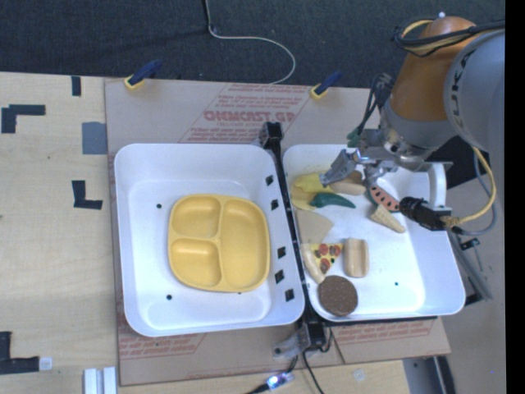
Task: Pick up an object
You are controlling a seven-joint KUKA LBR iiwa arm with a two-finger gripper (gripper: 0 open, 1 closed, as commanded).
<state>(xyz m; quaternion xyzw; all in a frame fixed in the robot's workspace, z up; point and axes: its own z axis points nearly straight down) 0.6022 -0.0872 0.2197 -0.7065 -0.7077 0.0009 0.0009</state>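
My gripper hangs over the back left part of the right bin, and it is open. One finger points toward a yellow banana-like piece; the other is above a pale wedge. Nothing is gripped between them. A green pepper lies just below the gripper. Farther forward are a pizza slice, a tan bun and a round brown patty. A pale yellow wedge rests near the bin's left wall.
The left bin holds a yellow divided plate. A black divider with clips separates the bins. The arm's orange band and cables overhang the right bin's back right corner. Cardboard lies under both bins.
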